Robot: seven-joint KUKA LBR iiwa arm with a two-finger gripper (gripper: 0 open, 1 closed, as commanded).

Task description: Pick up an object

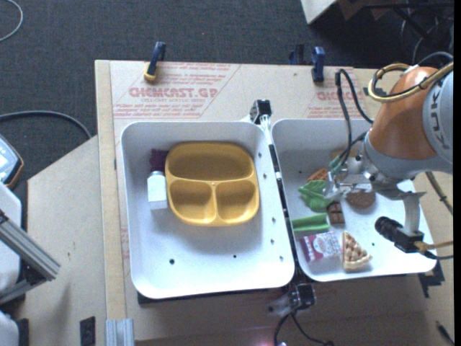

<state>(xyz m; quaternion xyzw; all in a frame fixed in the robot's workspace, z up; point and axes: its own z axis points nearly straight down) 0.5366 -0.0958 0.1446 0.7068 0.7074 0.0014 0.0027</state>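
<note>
White plastic forms the right bin [425, 264], and everything below is placed from it; nearest its front wall lie a waffle-patterned pizza slice [354, 251] and a red-and-white packet [320, 246], touching or nearly so; just behind them sit a green strip [310, 223] and a small brown block [335, 211]; further back, a green leafy piece [312, 192] and a brown round cookie [361, 197].

The gripper [343, 184] hangs low over the bin's middle, between leafy piece and cookie; whether it is spread or pressed together I cannot tell, and nothing shows pinched in it.

To pick well, I judge it should settle on one item standing apart, perhaps the cookie, and come straight down; the crowding of neighbours risks a glancing catch.

Left of the right bin, the left bin [137, 215] bears a yellow divided tray [212, 182] and a small white bottle [157, 191]; neither stands in the way; beyond, clamps [317, 63] hold the board.
</note>
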